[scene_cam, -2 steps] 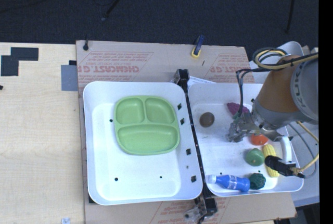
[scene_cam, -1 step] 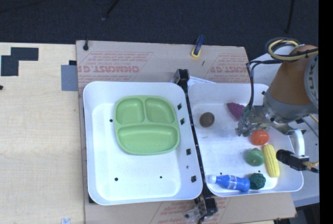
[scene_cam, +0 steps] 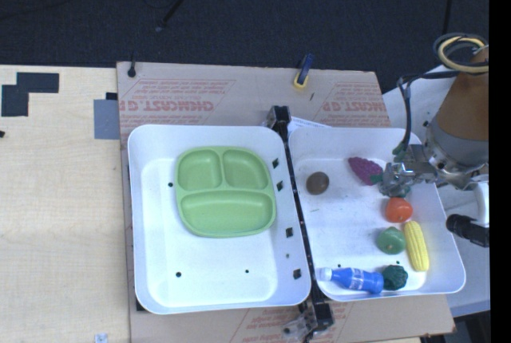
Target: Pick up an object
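My gripper point(scene_cam: 394, 181) hangs low over the right bin point(scene_cam: 343, 254), near its right side. It sits just right of a purple bunch of grapes point(scene_cam: 364, 168) and just above a red-orange tomato point(scene_cam: 398, 210). A brown round object point(scene_cam: 318, 183) lies further left. Below the tomato sit a green round fruit point(scene_cam: 390, 241) and a yellow corn cob point(scene_cam: 416, 245). At the bin's front edge lie a blue and white bottle point(scene_cam: 354, 279) and a dark teal object point(scene_cam: 394, 277). Nothing shows between the gripper's parts.
The left bin point(scene_cam: 160, 270) holds a green divided plate point(scene_cam: 224, 191). A black divider point(scene_cam: 291, 206) runs between the bins. The arm's orange band and grey wrist point(scene_cam: 463, 114) stand over the right bin's right rim. A blue and yellow clamp point(scene_cam: 303, 72) sits at the cardboard's back edge.
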Controlling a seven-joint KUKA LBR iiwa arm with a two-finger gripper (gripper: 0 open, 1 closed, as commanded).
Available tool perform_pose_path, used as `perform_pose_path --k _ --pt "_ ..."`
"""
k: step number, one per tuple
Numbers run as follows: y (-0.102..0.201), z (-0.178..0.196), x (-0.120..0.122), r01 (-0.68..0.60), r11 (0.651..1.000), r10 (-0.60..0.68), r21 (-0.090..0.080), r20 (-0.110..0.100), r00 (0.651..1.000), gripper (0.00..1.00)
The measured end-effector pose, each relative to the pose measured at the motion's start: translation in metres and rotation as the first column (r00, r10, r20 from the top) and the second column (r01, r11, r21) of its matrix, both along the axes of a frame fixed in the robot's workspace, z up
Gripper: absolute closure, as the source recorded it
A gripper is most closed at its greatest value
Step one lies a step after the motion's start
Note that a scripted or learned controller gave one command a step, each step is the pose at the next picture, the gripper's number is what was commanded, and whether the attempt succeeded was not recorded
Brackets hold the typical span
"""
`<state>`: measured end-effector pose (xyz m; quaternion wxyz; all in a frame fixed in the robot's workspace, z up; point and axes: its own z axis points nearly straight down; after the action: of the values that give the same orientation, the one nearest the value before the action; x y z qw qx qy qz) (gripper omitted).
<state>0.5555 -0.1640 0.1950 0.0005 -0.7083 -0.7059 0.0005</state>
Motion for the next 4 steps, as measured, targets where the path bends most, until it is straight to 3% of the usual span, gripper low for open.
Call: perform_pose_path --k 1,3,4 --pt "-0.001 0.032 0.001 -0.004 1.000 0.004 0.001 -0.002 1.000 1.00" --pt "0.098 0.020 0.018 -0.008 1.000 0.008 0.003 -0.008 1.000 1.00" --pt "0.152 0.040 0.020 -0.010 1.000 0.010 0.002 -0.004 1.000 1.00"
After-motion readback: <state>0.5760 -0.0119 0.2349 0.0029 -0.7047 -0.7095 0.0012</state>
